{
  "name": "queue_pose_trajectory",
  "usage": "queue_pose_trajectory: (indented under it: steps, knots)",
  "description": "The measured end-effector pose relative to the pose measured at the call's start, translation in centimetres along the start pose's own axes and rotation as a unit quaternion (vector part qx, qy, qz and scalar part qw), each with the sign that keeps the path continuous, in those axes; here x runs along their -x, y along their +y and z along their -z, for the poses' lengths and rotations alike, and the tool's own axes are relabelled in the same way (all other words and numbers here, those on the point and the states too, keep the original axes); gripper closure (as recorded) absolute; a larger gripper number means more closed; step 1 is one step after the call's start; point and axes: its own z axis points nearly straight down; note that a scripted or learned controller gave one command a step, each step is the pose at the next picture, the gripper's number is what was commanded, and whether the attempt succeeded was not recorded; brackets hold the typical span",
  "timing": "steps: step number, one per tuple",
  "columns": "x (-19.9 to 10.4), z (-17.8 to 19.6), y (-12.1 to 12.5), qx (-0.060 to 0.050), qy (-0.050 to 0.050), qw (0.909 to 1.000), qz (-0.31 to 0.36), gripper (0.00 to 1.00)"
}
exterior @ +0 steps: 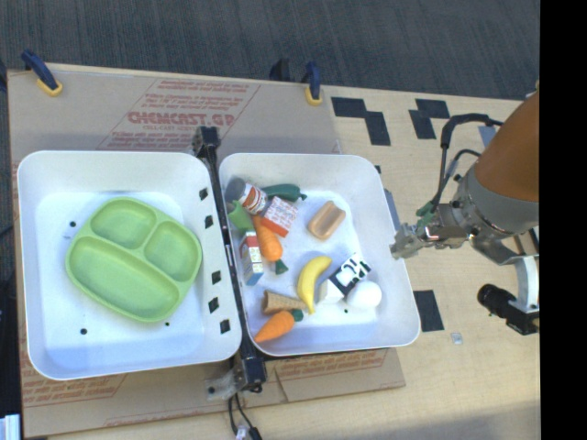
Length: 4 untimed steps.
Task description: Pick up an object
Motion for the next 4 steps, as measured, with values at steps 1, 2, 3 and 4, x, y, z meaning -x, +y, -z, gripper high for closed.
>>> queue_pose_trajectory:
  steps: [1,2,3,4]
  knots:
    - [-0.1,-5.2,7.3,-0.002,0.000,1.0000,0.002,1.00]
    - [-0.1,-5.2,7.3,-0.002,0.000,1.0000,0.001,0.00]
    - [-0.6,-11.2,-0.1,-0.003,0.001,1.0000,0.001,0.00]
    - [-1.6,-17.3,7.5,-0.003,0.001,1.0000,0.002,0.00]
